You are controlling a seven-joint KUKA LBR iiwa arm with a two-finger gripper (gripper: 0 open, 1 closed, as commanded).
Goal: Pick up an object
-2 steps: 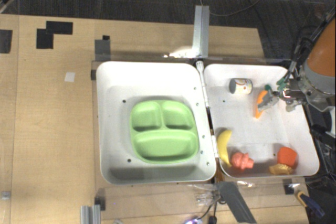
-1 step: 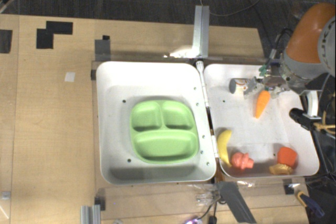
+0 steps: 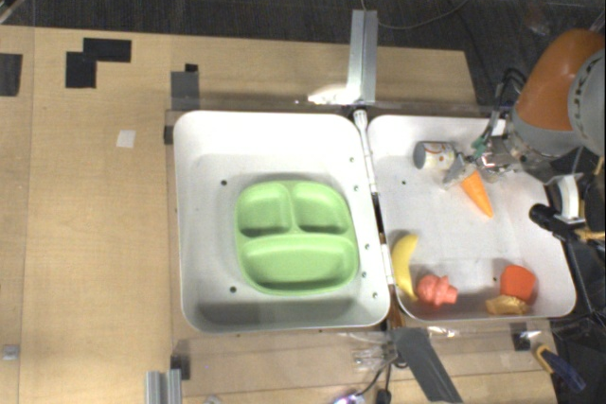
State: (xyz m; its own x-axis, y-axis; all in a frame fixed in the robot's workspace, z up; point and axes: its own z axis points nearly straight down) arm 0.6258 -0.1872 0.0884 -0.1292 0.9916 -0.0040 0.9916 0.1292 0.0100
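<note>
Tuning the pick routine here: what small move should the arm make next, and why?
Probably a short descent onto the orange carrot: the claw sits right at its upper end in the right bin, near the small can, and nothing shows gripped yet.

Smooth green plastic tray [image 3: 295, 235], pale wood bench [image 3: 85, 232].

Fixed overhead camera, slanted down, both white bins [image 3: 189, 203] in view
</note>
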